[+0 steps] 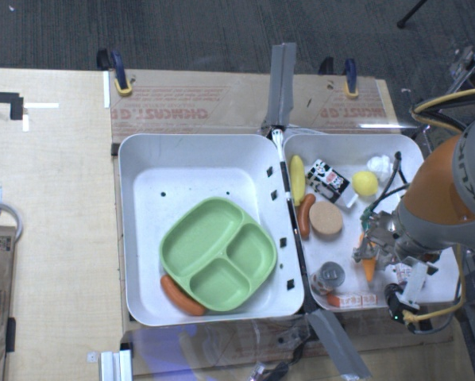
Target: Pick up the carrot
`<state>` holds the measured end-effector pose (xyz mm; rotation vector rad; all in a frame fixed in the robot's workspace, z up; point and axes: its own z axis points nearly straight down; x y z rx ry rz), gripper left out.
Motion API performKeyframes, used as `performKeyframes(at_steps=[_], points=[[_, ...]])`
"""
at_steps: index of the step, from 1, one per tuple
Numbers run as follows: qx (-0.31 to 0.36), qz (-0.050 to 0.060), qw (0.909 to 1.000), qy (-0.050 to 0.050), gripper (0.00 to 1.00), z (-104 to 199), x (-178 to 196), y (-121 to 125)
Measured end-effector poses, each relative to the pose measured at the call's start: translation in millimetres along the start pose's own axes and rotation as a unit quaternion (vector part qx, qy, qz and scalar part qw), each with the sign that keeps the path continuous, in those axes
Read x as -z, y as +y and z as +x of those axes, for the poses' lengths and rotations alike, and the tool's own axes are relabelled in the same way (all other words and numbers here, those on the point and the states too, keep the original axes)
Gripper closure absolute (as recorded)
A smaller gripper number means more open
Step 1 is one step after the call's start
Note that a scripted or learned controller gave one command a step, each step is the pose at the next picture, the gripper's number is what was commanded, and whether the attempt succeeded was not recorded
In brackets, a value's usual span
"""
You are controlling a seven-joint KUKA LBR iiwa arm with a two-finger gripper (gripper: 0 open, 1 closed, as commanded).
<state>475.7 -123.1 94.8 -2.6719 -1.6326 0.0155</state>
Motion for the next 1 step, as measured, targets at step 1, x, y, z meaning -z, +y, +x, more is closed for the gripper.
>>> performKeyframes(at_steps=[1], points=[[0.102,-0.005,0.9948,-0.001,1.0,46.4,94.4,-7.8]])
